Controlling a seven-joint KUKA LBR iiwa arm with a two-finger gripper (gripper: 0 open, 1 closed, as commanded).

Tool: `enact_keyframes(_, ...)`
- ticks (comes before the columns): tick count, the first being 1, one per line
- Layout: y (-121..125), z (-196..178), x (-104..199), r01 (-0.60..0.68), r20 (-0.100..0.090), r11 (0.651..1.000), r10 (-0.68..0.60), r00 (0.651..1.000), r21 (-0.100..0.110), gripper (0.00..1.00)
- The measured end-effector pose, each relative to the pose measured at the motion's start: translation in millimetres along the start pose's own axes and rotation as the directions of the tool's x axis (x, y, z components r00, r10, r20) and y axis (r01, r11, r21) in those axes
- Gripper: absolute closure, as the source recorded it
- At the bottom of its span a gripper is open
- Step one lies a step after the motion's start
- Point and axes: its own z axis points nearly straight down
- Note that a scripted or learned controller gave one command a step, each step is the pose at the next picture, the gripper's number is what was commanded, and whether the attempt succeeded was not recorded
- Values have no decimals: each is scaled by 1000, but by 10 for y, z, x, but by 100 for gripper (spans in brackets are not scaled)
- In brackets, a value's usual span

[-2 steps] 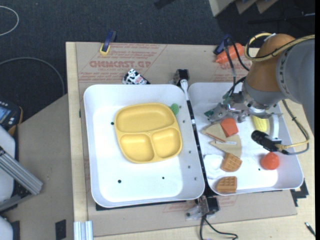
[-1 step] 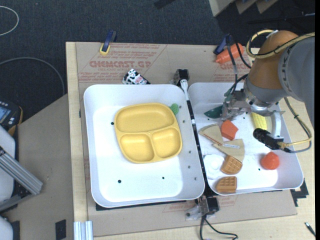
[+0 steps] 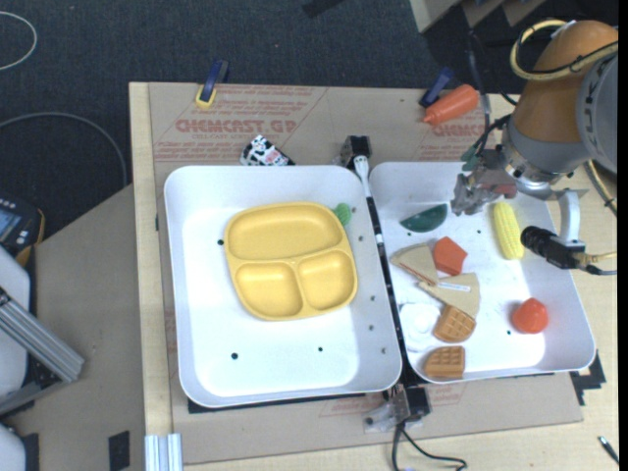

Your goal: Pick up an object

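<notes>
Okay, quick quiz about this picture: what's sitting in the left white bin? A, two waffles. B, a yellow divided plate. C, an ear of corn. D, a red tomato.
B: the yellow divided plate lies in the left bin, while the corn, the waffles and the round red piece all lie in the right bin.

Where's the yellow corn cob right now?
The corn cob lies in the right bin, near its upper right side, just right of the hand and up-right of the red block.
</notes>
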Motion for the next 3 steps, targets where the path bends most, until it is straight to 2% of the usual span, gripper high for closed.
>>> enact_keyframes(1, 32, -646, 16, 1, 0, 1000, -1, 1000, 0, 100)
enact_keyframes(2, 40, -668, 17, 1, -1, 1000, -1, 1000, 4, 100)
enact_keyframes(3, -60, -671, 445, 4, -4, 1000, -4, 1000, 11, 100)
